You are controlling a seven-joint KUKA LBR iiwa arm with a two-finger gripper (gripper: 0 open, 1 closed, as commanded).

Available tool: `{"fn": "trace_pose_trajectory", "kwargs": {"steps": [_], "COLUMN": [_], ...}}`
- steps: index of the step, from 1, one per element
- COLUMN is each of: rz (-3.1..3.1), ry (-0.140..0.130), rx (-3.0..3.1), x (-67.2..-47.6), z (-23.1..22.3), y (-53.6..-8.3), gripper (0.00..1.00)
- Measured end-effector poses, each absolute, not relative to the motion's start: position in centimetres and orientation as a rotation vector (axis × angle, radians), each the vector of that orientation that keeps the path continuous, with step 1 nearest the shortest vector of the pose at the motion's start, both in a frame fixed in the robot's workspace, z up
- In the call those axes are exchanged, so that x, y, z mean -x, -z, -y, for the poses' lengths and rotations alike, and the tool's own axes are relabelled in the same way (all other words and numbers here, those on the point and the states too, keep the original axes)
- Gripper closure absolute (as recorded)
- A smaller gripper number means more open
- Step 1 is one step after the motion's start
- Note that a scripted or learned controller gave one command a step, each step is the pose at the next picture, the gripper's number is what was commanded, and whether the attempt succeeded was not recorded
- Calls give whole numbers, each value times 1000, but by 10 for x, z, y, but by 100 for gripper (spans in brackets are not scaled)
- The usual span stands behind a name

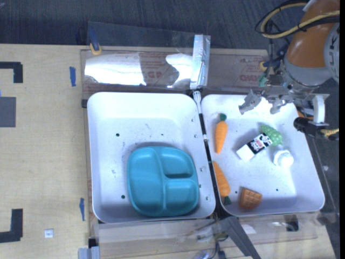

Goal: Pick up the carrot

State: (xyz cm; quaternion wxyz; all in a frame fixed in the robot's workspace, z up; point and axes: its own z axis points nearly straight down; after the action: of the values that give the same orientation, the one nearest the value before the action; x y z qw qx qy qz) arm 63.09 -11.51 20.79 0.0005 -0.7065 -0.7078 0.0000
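Observation:
Two orange carrots lie in the right bin [302, 198]. One carrot [221, 136] with a green top rests upright along the bin's left side. The other carrot [221, 181] lies lower, against the left wall, its green end pointing down. My gripper [262, 100] hangs over the bin's upper edge, to the upper right of the first carrot and apart from it. Its two fingers stand spread with nothing between them.
The right bin also holds a black-and-white milk carton [254, 145], a green leafy item [272, 135], a white bottle [282, 157] and a waffle cone piece [250, 197]. A teal divided plate [162, 182] sits in the left bin [108, 117].

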Motion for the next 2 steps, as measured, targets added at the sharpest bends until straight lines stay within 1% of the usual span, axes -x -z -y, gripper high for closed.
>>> {"fn": "trace_pose_trajectory", "kwargs": {"steps": [1,2], "rz": [2002,1895], "ry": [22,3], "rx": [2442,2507], "x": [-628,-611], "z": [95,92], "y": [-114,-86], "gripper": [0,0]}}
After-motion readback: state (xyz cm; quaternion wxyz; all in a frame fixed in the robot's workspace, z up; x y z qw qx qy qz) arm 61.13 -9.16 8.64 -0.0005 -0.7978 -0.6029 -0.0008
